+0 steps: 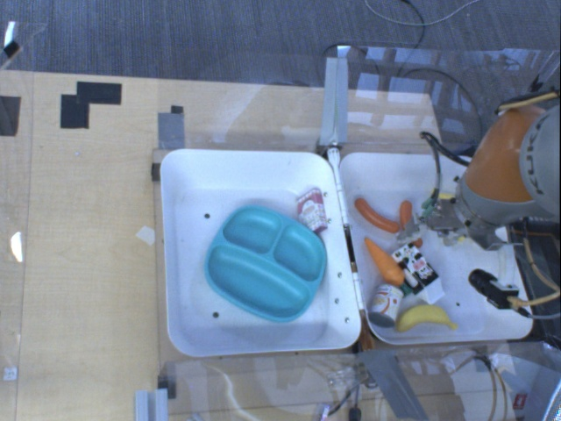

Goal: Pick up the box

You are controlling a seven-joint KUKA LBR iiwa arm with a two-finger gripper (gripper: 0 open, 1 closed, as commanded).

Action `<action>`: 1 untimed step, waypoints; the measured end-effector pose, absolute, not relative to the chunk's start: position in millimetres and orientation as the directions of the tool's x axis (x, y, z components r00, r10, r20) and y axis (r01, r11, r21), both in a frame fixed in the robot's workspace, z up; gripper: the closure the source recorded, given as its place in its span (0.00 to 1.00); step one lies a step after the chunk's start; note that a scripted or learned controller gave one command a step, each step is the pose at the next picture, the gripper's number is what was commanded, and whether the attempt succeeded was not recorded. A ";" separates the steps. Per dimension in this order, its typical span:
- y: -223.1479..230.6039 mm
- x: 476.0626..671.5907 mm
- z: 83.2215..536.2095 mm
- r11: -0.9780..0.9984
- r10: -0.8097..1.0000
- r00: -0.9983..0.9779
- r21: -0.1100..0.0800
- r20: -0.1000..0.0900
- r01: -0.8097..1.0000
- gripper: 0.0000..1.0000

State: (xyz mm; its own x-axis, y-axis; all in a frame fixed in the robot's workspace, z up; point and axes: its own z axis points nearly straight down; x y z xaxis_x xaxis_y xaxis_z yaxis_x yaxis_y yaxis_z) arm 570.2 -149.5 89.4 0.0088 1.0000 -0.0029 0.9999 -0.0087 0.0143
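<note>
A small black and white box (415,267) lies in the right bin (491,323), beside an orange carrot (383,261). My gripper (422,228) hangs over the middle of that bin, just behind the box. It is low and close to the box, but I see nothing held in it. The arm's orange band (501,160) and grey wrist (487,216) reach in from the right.
The right bin also holds two red sausages (375,216) (405,212), a small can (384,300) and a banana (425,318). In the left bin (188,235) lie a blue divided plate (266,261) and a red and white packet (311,210). Black cables (491,289) run along the right.
</note>
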 end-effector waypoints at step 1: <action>-169.5 642.0 88.4 -0.061 0.998 0.061 0.008 0.001 0.998 0.00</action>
State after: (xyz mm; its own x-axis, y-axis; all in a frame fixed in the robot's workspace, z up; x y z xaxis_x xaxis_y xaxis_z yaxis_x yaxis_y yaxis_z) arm 642.0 -169.5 88.4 0.0610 0.9981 0.0011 0.9981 -0.0610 0.0078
